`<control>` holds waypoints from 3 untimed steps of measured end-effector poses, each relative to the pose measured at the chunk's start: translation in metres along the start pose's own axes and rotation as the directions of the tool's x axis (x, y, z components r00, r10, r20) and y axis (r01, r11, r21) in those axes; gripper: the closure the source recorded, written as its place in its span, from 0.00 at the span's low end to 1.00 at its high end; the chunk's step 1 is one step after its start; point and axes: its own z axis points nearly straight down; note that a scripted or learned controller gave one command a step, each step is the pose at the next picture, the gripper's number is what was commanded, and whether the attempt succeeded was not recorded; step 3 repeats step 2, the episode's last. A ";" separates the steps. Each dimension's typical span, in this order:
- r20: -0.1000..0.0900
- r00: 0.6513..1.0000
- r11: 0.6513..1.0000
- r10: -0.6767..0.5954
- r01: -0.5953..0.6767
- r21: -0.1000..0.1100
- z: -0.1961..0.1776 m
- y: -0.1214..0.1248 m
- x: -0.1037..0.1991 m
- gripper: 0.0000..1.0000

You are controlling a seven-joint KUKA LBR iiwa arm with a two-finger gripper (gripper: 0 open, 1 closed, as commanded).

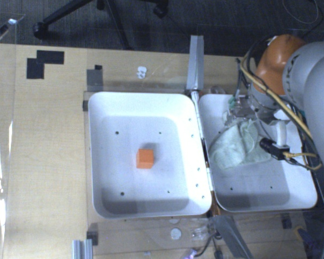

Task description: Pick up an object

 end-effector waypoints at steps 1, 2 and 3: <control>-0.002 0.996 0.996 0.090 -0.090 0.007 -0.084 0.034 0.058 1.00; -0.003 0.981 0.981 -0.194 0.194 0.006 -0.080 0.038 0.127 1.00; -0.003 0.981 0.981 -0.194 0.194 0.006 -0.080 0.038 0.127 1.00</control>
